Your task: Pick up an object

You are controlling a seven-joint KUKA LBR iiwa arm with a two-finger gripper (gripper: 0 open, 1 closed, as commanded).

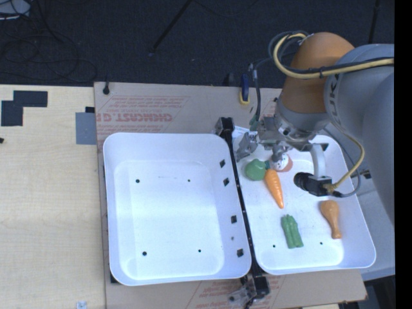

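Claw (pixel 265 150), finger state indiscernible, hovers over right bin (pixel 360 250) upper left, above green object (pixel 255 169). Bin also holds carrot (pixel 275 188), green stalk (pixel 291 231), orange drumstick (pixel 331 217). Arm (pixel 347 82) enters from upper right.

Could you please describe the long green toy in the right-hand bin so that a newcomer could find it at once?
Start at the right bin, the one under the arm. Near its front wall lies a green toy vegetable, ridged and stick-shaped. The carrot above it and the drumstick to its right are orange; the other green piece is rounded.
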